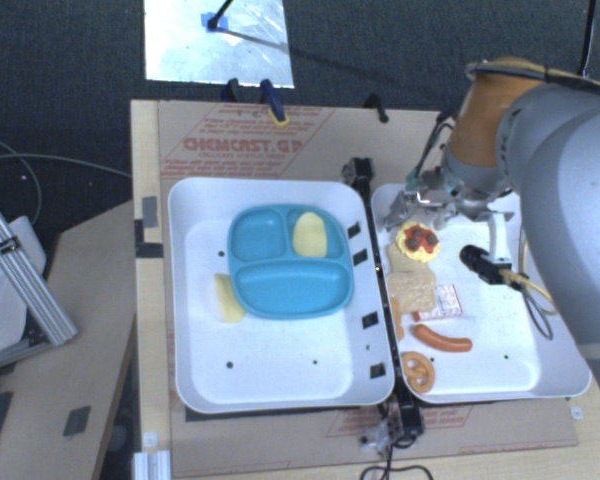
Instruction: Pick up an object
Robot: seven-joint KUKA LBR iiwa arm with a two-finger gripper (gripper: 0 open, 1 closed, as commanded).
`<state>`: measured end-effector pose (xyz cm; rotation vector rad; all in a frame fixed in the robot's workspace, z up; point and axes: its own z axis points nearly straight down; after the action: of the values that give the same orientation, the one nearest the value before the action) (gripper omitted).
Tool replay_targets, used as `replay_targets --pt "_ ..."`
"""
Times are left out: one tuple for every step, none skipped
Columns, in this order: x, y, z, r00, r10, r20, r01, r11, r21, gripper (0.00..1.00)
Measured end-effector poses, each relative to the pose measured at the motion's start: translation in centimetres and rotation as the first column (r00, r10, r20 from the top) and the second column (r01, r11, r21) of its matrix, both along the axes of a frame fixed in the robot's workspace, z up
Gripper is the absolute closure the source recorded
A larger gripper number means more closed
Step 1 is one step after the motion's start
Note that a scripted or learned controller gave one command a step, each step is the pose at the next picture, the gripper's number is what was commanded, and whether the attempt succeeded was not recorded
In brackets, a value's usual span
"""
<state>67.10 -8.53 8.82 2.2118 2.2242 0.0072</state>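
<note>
**Arm above the food bin, pick not yet made**

The arm point(540, 138) hangs over the right bin point(555, 368). Its gripper point(427, 206) sits just above the pizza slice point(418, 241); its state I cannot tell. Next: descend and grasp it.

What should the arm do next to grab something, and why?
Probably drop straight down. The gripper hovers at the top of the right bin, just above the pizza slice, nearest of the toy foods there.
</note>
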Motion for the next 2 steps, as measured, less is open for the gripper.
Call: replay_targets --pt "-3.7 -4.2 -0.3 1.0 -0.007 -0.006 0.007 1.0 -0.001 0.0" --pt "-3.4 -4.1 0.9 1.0 -0.001 0.001 0.001 1.0 -0.002 1.0"
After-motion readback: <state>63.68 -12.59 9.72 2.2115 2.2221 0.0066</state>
